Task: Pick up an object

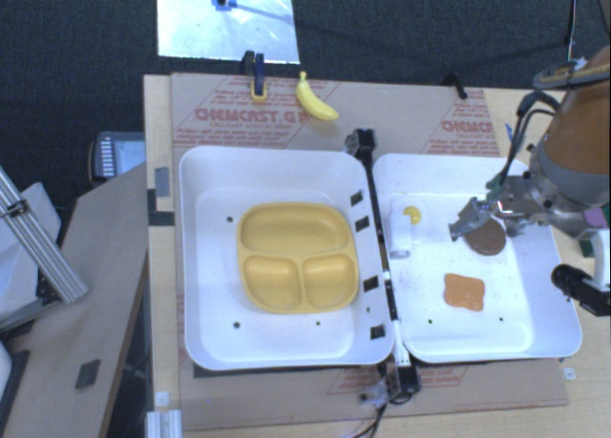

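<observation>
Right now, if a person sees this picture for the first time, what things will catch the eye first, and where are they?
The large yellow divided tray in the middle of the left bin stands out most. Next comes the gripper, reaching in from the right and hanging over a brown round piece in the right bin, with an orange flat piece lying nearer the camera. A yellow banana lies outside the bins, on the board behind them.

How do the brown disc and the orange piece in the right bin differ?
The brown disc is round and dark brown; the orange piece is squarish with uneven edges and light orange. The disc lies right under the gripper, its upper edge partly covered by it; the orange piece lies apart, nearer the bin's front, fully in sight. Both look flat and rest on the floor of the right bin.
</observation>
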Robot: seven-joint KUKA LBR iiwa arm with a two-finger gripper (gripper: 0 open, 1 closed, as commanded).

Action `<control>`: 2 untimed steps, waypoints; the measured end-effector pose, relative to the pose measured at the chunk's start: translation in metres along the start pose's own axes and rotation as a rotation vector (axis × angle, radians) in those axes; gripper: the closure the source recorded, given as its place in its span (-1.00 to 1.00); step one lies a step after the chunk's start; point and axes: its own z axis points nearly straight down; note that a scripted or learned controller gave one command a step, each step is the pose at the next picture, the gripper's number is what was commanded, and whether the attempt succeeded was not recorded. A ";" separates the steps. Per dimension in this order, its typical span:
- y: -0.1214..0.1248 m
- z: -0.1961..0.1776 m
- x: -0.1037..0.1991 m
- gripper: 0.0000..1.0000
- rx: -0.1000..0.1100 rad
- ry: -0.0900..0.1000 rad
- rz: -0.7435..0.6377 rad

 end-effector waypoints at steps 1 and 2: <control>0.005 0.061 -0.002 -1.00 0.005 0.001 0.002; 0.010 0.122 0.000 -1.00 0.006 0.002 0.001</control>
